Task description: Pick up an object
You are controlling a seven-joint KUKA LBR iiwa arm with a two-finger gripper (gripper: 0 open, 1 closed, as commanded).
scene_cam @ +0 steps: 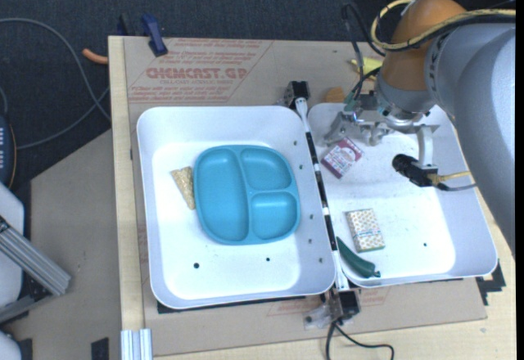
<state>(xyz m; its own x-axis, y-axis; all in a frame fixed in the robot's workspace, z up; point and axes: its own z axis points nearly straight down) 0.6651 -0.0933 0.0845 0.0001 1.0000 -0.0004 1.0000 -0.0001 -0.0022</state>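
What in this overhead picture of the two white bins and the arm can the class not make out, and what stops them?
- Gripper, camera view: the wrist and grey arm above it cover the jaws, so open or shut cannot be told.
- Small pink-and-white packet: print too small to read.
- Tan speckled wedge: its right side is tucked under the blue divided plastic plate.
- Dark green object: too small to identify.

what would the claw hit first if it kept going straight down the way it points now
Probably the small pink-and-white packet, lying in the right bin just below and left of the claw. Depth is hard to judge from this slanted view, so it might meet the bin's floor beside the packet instead.
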